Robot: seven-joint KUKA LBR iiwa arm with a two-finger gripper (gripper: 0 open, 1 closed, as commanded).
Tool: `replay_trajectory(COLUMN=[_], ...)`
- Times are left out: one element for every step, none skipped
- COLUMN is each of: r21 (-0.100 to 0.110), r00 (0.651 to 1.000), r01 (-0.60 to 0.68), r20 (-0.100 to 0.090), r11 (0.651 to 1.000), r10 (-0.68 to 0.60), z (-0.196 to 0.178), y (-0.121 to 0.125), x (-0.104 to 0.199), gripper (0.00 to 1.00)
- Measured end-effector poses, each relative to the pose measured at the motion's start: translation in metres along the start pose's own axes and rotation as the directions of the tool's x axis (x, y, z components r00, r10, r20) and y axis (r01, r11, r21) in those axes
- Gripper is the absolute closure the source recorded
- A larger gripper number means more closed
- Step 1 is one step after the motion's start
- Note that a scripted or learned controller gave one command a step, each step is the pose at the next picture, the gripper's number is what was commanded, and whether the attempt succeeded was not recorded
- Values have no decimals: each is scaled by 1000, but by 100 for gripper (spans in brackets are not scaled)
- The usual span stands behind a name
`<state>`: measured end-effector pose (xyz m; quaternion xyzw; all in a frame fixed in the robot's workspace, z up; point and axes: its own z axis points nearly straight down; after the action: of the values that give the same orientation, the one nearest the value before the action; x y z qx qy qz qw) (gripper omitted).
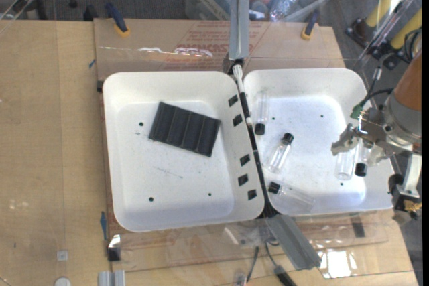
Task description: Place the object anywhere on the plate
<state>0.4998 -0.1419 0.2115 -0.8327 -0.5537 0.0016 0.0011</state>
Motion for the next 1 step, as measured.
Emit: replay_trajectory(r21=[-2], r00=[975], r01=[-221], r20=[-1], r11=[975], r10=[221], z=[-54], y=[1], x=[-48], gripper=[100])
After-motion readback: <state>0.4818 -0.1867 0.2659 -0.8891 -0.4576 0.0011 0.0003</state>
